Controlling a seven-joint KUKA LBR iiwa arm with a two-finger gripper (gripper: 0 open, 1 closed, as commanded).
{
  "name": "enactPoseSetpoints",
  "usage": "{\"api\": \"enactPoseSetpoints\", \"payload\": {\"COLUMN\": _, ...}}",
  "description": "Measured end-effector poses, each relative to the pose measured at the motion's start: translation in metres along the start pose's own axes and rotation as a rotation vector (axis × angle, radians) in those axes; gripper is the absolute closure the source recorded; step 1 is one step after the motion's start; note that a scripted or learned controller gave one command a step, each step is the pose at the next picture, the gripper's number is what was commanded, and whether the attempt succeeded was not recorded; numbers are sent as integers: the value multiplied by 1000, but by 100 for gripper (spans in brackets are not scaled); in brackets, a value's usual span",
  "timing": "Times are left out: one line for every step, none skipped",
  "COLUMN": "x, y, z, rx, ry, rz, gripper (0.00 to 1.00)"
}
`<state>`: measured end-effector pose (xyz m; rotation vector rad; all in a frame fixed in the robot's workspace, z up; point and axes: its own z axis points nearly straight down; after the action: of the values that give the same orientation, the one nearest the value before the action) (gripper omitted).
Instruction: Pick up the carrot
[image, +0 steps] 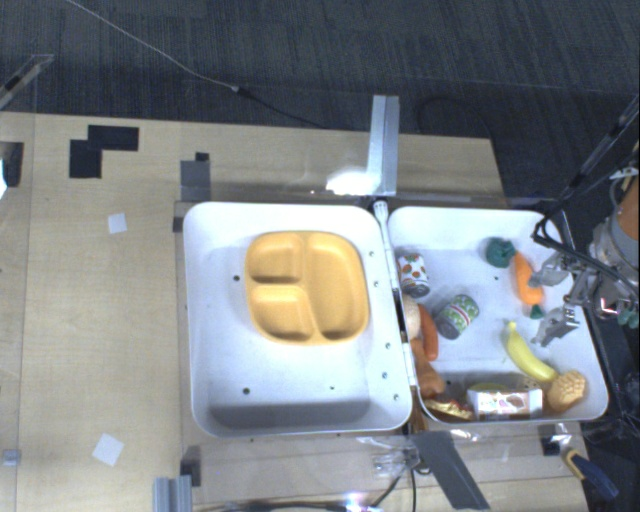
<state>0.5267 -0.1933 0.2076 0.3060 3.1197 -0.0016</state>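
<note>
Camera view: carrot (525, 279) lies in right bin (590, 385), just beside the pincer (556, 300) on its far-left side, green top (500, 251) beyond. Pincer spread, pinching nothing. We judge it light, stiff, smooth plastic; grip across the thick orange middle. Banana (527, 357) sits nearer us, below the pincer.

open hand (549, 300) beside carrot (525, 279)

Wooden bench (90, 330) bears two white bins (215, 400).
</note>
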Motion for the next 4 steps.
{"api": "enactPoseSetpoints", "payload": {"x": -47, "y": -3, "z": 116, "rx": 1, "ry": -8, "rz": -159, "gripper": 0}}
{"api": "enactPoseSetpoints", "payload": {"x": -102, "y": 24, "z": 120, "rx": -2, "ry": -5, "rz": -71, "gripper": 0}}
{"api": "enactPoseSetpoints", "payload": {"x": -106, "y": 25, "z": 105, "rx": 0, "ry": -17, "rz": -77, "gripper": 100}}
{"api": "enactPoseSetpoints", "payload": {"x": -52, "y": -3, "z": 118, "rx": 1, "ry": -7, "rz": -225, "gripper": 100}}
